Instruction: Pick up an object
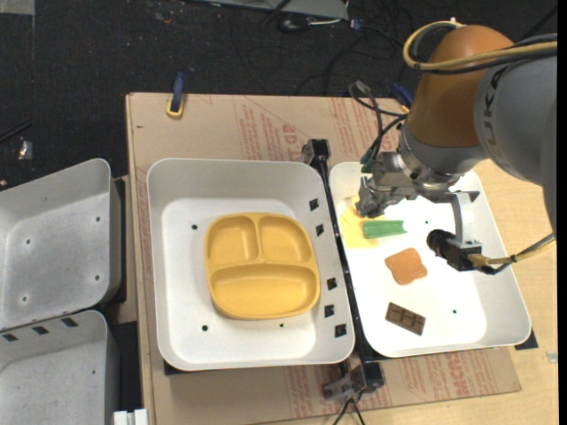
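hand (pixel 370 204) above green block (pixel 384 229)

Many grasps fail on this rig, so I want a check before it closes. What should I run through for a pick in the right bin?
1. Gripper low over the right bin: ok.
2. Yellow piece and green block right beside it: ok.
3. Finger opening: cannot tell.
4. Anything between the fingers: cannot tell.
5. Orange piece and brown chocolate bar apart from the gripper: ok.
6. Yellow divided tray in the left bin, out of the way: ok.

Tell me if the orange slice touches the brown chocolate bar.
Apart. The camera view shows bare white bin floor between the orange slice and the chocolate bar.
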